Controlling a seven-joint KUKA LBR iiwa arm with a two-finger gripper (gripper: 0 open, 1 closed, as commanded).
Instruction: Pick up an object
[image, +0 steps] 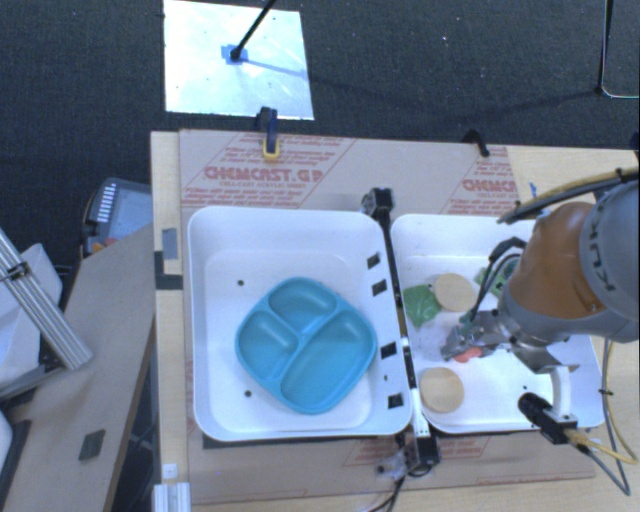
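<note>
Camera view: we see the tool (466, 345) low in the right bin (440, 235), over an orange piece (466, 352).
Grip: we cannot tell.

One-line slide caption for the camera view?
KUKA arm's pincer low in the right bin among small food-like items, by an orange piece; blue divided plate in the left bin.

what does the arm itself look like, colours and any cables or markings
The arm is bulky and rounded: grey shells with a wide orange band above the wrist and part of a dark letter marking on the grey casing at the right edge. Thin dark cables loop along its wrist side. The gripper end is a darker grey metal cluster.
</note>
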